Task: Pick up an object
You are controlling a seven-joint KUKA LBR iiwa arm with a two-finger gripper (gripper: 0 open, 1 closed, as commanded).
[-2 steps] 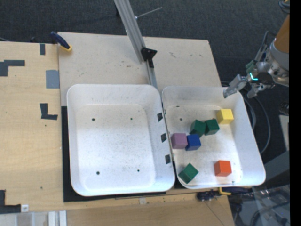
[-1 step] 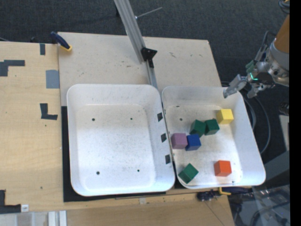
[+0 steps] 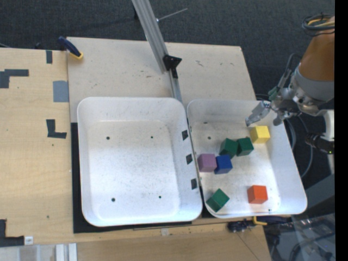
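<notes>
The pincer (image 3: 260, 115) hangs over the right bin's (image 3: 283, 167) far edge, just above the yellow cube (image 3: 261, 133); I cannot tell how its grip stands. The cube lies in that bin, near two green cubes (image 3: 237, 146).

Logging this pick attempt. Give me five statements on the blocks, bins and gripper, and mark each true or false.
1. All the blocks lie in the right bin. True.
2. The yellow block is clamped between the fingers of the gripper. False: it lies on the bin floor, below the gripper in the picture.
3. The purple block touches the blue block. True.
4. The orange block sits in the left bin. False: right bin, near corner.
5. Three green blocks are present. True.
</notes>
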